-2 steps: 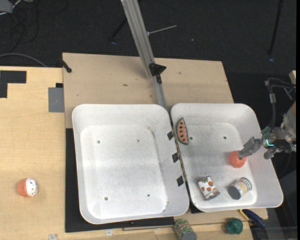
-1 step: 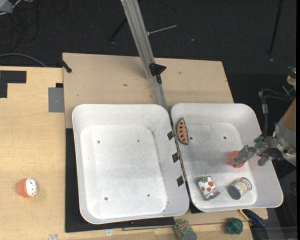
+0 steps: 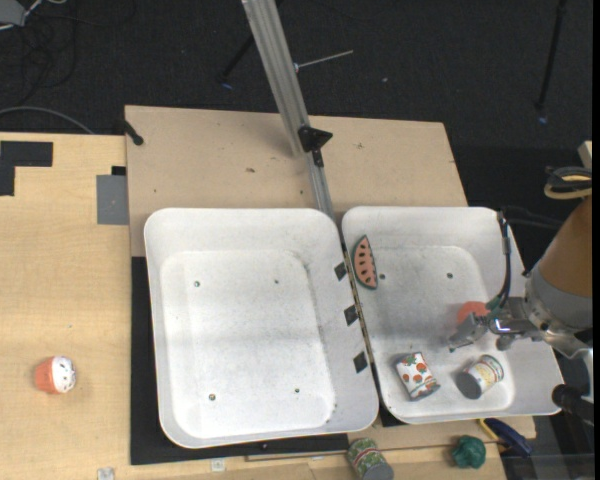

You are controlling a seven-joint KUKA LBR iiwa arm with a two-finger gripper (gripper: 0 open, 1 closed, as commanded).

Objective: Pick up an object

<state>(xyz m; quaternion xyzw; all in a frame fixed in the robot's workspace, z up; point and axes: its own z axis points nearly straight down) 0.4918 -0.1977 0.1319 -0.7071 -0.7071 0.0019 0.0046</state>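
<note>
A small red-orange object (image 3: 471,311) lies in my right bin (image 3: 430,230), toward its right side, and my end effector (image 3: 477,330) sits just beside it, low over the bin floor. Whether it is spread or pressed together, I cannot tell. Near the bin's front lie a spotted white box (image 3: 415,375) and a small can (image 3: 480,376). A watermelon slice (image 3: 365,262) rests by the left wall.

Tool (image 3: 467,334) reaching into right bin (image 3: 430,223) from right, hovering just beside small red object (image 3: 471,311). Spotted box (image 3: 416,375) and tin can (image 3: 480,376) lying below tool. Watermelon slice (image 3: 365,261) resting against bin's left wall.
</note>
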